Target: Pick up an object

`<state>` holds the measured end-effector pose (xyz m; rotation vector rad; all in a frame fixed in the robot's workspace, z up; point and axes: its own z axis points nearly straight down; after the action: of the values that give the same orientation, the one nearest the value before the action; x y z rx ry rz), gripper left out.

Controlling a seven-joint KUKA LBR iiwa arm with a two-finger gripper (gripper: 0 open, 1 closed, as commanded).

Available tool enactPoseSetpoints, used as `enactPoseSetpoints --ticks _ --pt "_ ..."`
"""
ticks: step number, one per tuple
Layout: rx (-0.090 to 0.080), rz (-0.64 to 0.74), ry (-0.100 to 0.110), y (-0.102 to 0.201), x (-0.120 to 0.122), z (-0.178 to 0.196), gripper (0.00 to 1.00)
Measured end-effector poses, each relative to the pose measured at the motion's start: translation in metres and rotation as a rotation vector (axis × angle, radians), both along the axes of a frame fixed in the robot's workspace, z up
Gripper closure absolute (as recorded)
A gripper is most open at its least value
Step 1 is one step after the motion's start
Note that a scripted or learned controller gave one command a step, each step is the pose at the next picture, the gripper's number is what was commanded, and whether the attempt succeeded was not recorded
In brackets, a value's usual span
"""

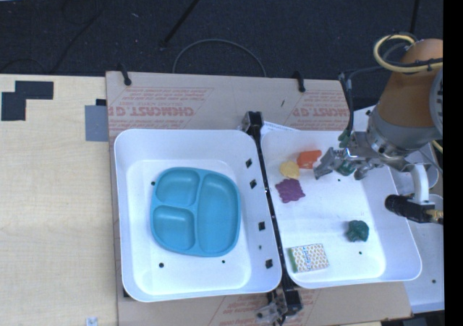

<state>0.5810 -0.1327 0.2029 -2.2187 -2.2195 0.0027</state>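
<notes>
While the grey two-finger gripper [334, 163] hovers in the right white plastic bin [391, 263], fingers spread and holding nothing, a small orange block [309, 158] sits just beside it. Lumpy yellow [289, 170] and purple [289, 190] pieces lie nearby. Bin centre is bare, smooth.

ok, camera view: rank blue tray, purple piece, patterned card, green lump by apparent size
1. blue tray, by far the largest
2. patterned card
3. purple piece
4. green lump

Card and purple piece look close, so their order is unsure.
</notes>
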Motion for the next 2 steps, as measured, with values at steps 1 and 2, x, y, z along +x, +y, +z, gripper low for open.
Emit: enactPoseSetpoints --ticks 1,2 --pt "0.001 0.004 0.004 0.007 0.007 -0.058 0.0" --pt "0.0 -0.001 0.002 0.009 0.006 -0.111 0.0"
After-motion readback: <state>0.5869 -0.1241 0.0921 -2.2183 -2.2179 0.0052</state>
